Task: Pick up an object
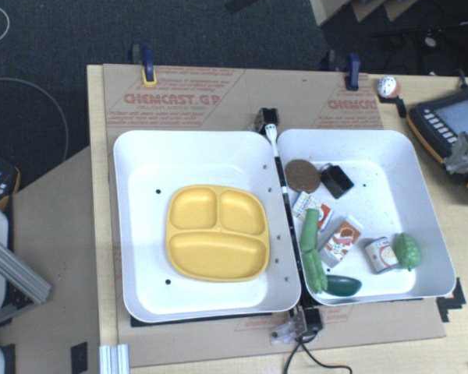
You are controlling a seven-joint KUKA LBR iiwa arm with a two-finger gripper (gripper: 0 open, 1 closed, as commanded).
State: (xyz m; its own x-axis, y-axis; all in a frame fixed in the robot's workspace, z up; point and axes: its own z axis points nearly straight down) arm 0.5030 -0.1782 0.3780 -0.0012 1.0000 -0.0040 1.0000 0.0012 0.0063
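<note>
On the counter (101, 209) two white bins sit side by side. Left bin (132, 232) holds a yellow tray (217, 233) with three compartments, lying flat near its middle. Right bin (421, 209) carries the clutter — a brown disc (302, 175) touching a black block (337, 181) toward the back, a long green pod (310, 240) along the left wall, two small packets (341, 240), a little can (381, 254) just beside a green lump (408, 250), and a dark green piece (342, 286) at the front edge.
</note>
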